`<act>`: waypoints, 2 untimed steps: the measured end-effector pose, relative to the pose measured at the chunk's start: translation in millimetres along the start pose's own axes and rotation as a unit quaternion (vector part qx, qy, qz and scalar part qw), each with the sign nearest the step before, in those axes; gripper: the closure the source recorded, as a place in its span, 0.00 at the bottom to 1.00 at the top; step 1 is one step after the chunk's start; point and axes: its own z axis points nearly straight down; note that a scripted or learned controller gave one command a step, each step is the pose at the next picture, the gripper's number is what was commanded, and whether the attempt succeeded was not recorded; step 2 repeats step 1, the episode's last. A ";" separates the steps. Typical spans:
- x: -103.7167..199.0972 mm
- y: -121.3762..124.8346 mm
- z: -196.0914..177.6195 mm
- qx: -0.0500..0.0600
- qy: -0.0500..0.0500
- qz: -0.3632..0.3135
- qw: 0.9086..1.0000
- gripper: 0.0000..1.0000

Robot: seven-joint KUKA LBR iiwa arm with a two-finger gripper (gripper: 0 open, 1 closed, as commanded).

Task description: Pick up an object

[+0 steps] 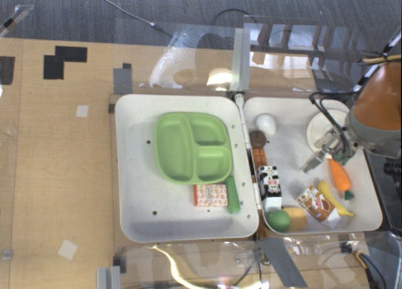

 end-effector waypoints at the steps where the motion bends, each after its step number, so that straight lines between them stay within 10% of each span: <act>1: 1.6 0.4 -0.1 -0.002 0.000 0.036 0.999 0.00; 2: 1.6 0.4 -0.1 -0.002 0.000 0.036 0.999 0.00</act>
